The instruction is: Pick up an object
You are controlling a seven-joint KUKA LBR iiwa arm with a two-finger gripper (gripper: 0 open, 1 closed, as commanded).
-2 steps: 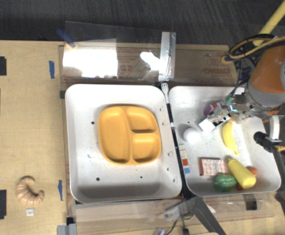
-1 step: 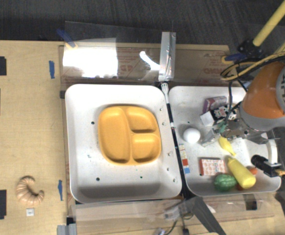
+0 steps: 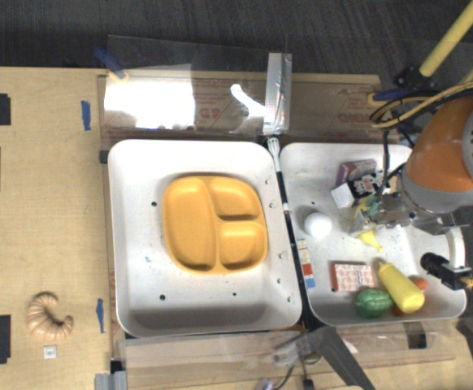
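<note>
Hand [image 3: 372, 212] low in right bin [image 3: 318, 295] by white ball [image 3: 318, 225], grip state unclear; center squarely on 1 item, clear of neighbors, before closing.

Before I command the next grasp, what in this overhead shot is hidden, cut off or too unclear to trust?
- End effector: too small and cluttered in the camera view to tell whether its fingers are open, shut or holding anything.
- Small yellow piece just below it: partly covered by the tool; identity unclear.
- Dark printed packet: label too blurred to read.
- Grey arm with orange band: cut off by the right edge.
- Small orange object: mostly hidden behind the yellow plastic bottle.
</note>
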